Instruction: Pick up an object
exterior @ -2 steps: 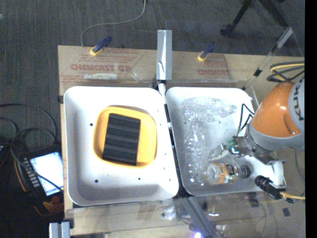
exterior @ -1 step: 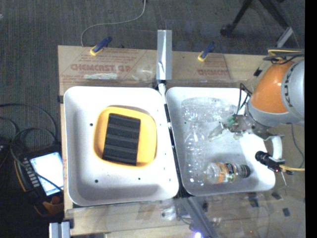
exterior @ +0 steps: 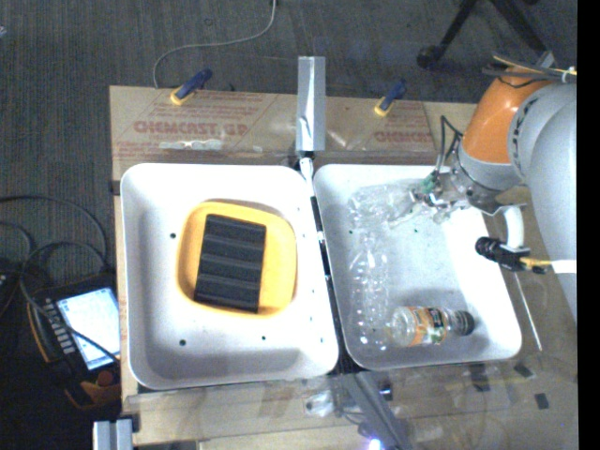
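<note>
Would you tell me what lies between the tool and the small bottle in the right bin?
In the camera view, crumpled clear plastic and bare white bin floor separate tool from orange-labelled bottle.

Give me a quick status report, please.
End effector at right bin's far edge, grip unclear. Small bottle lying near front. Crumpled clear plastic alongside.

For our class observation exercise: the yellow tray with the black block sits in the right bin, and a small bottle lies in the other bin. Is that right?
Not quite. The camera view shows the yellow tray with the black block in the left bin; the small bottle lies in the right bin.
</note>
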`<action>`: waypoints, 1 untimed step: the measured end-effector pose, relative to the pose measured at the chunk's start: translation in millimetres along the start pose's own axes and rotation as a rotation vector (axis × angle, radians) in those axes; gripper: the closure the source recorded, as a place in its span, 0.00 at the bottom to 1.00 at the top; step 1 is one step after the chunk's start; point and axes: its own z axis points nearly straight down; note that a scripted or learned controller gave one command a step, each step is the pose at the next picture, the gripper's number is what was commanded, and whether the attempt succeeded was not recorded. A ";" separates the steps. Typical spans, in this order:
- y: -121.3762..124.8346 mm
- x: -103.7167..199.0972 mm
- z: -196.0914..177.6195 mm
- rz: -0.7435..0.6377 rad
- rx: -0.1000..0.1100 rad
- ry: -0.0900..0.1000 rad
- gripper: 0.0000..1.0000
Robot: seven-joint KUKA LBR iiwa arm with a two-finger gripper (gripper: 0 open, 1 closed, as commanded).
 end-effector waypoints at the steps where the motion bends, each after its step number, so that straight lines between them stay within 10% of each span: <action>1: 23.5 -2.2 -102.0 0.143 0.003 0.001 0.00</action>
